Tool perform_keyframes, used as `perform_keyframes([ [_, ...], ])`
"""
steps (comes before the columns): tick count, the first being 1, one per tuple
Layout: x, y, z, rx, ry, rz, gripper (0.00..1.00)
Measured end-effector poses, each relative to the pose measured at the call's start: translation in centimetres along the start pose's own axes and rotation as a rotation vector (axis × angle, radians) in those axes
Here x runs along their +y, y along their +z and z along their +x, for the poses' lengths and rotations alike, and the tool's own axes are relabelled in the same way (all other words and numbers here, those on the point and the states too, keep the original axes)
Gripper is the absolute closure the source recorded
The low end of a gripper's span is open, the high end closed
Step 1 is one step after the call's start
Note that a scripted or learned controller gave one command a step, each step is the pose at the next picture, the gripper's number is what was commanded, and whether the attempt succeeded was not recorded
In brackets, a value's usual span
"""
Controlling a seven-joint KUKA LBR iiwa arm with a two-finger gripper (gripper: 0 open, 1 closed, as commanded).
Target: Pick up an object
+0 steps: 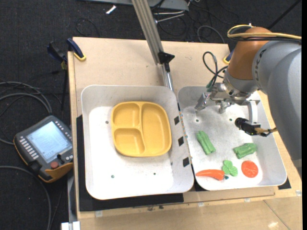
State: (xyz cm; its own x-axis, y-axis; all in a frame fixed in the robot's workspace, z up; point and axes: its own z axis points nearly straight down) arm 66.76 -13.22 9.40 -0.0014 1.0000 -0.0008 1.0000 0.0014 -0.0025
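We count two shallow white bins on the bench: the left bin and the right bin. In the left one sits one yellow divided plate, and we make out three compartments in it. Over in the right bin we count five toy food pieces: one long green vegetable, one shorter green vegetable, one small green leafy piece, one orange carrot and one red tomato slice. That makes three green, one orange, one red.
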Motion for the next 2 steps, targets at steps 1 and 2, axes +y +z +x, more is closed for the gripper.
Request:
perform_keyframes([
  [1,0.1,-1.2,0.0,-0.001,-0.001,-0.005,1.00],
  [2,0.2,-5.6,-0.4,-0.001,0.002,-0.008,1.00],
])
